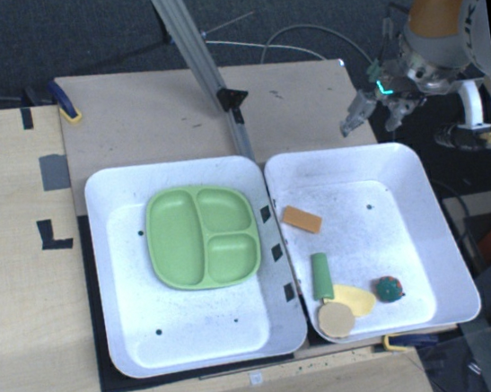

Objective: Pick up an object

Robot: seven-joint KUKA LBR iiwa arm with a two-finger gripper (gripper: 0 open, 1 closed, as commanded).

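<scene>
Here, jaws [377, 116] apart above right bin [404, 159], orange block [301, 219], green cylinder [320, 275], divided plate [202, 236] leftward

One camera here, fixed high over the bench [169, 102], looking down at a slant. It sits far enough back to take in both white bins whole: the left bin [113, 282] and the right bin [433, 237] lie side by side mid-frame. Dark floor runs along the top edge, and the arm [440, 0] comes in at the upper right corner.
</scene>
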